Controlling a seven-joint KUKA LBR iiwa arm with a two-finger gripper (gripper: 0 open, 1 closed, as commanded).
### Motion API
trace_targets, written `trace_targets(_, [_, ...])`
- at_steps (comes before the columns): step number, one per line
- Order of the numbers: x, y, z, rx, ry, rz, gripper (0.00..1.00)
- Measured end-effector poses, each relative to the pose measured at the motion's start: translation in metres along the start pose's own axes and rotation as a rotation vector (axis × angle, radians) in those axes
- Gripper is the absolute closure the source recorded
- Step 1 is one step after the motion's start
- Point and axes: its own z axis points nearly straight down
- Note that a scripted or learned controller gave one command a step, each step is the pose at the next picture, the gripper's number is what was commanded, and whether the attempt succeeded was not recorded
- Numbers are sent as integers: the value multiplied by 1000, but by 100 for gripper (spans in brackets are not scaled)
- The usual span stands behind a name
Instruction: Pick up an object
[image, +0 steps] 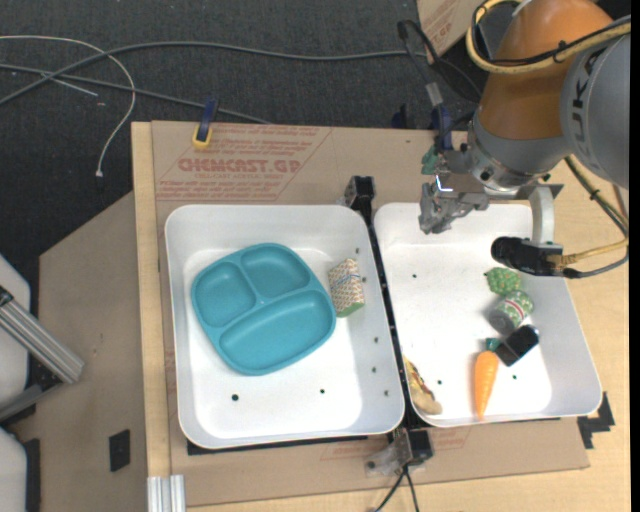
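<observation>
Carrot (484, 381), near right, is judged light and stiff; mid-body grasp is advised. Gripper (438, 214) state cannot be told.

one fixed camera looks down from above at a slant, far enough back to take in both white bins (190, 330), side by side mid-frame. dark floor fills the top, and the arm (545, 85) enters at upper right.

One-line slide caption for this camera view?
Pincer above the right bin's far end; carrot near front; blue plate in left bin.
</observation>
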Motion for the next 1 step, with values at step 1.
trace_targets(1, [56,-13,21,3,1,-1,100])
